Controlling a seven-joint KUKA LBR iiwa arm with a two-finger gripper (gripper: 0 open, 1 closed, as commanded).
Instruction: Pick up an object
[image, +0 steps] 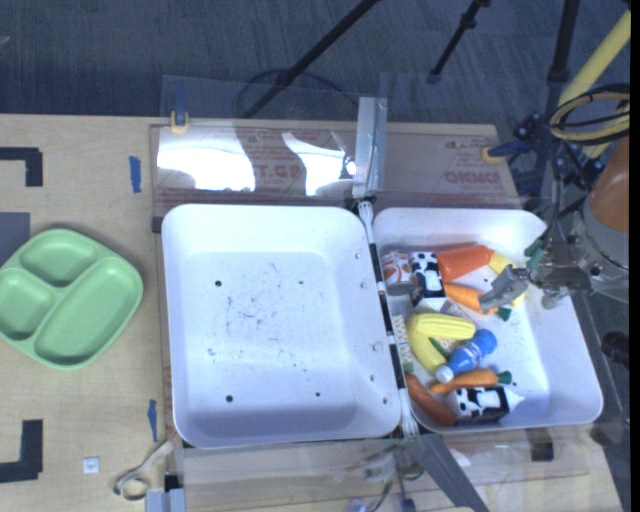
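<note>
Wooden bench top carries two shallow white bins side by side; the left bin (265, 320) sits bare well beyond the gripper, and a green divided plate (68, 297) lies farther off on the wood. The gripper (502, 288) hangs low inside the right bin (560, 350), its grey fingers slightly apart with nothing seen between them, tips angled toward the toy pile.

Anything in that pile would satisfy the task. Just ahead of the fingertips lies an orange carrot-like piece (463, 296), with a fatter orange bottle (464, 262) beside it on the far side. Nearer the camera from the gripper sit a yellow corn cob (441, 327), a blue-and-white bottle (470, 351), a second slim orange piece (466, 380) and a black-and-white cow toy (482, 401). Another black-and-white toy (428, 273) stands past the carrot, against the divider.

The risk here is crowding — the pieces touch or overlap, so a finger coming down could land on top of one instead of beside it, or wedge between two and push them apart. Rounded, smooth shapes such as the carrot and corn seem likely to squirt out of a closing pinch. A grab too near the bin wall could also catch the rim, and the slanted fingers may only nudge the carrot toward the divider.
</note>
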